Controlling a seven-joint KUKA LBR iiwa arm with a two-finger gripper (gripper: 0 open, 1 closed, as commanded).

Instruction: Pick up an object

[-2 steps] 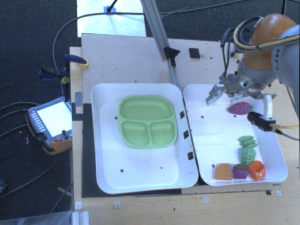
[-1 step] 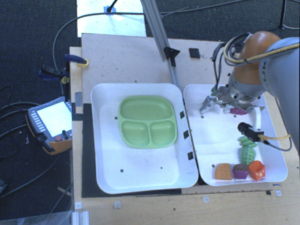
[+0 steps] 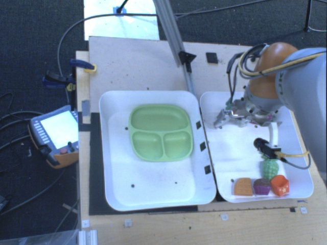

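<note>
In the bottom corner of the right bin [image 3: 230, 157] sit green toy [image 3: 271, 166], tan toy [image 3: 243, 187], purple toy [image 3: 262, 187], orange toy [image 3: 280, 185], 4 close together; gripper [image 3: 239, 115] hangs over that bin's top part, open or shut I cannot tell

You see a green divided plate [image 3: 161, 131] lying in the left bin [image 3: 117, 188], toward its far side. Your gripper [image 3: 236, 116] hangs over the far end of the right bin [image 3: 225, 157]. Along that bin's near right edge sit a tan piece [image 3: 243, 187], a purple piece [image 3: 262, 187] and an orange-red piece [image 3: 280, 185], with a green knobbly piece [image 3: 270, 166] just behind them.
</note>
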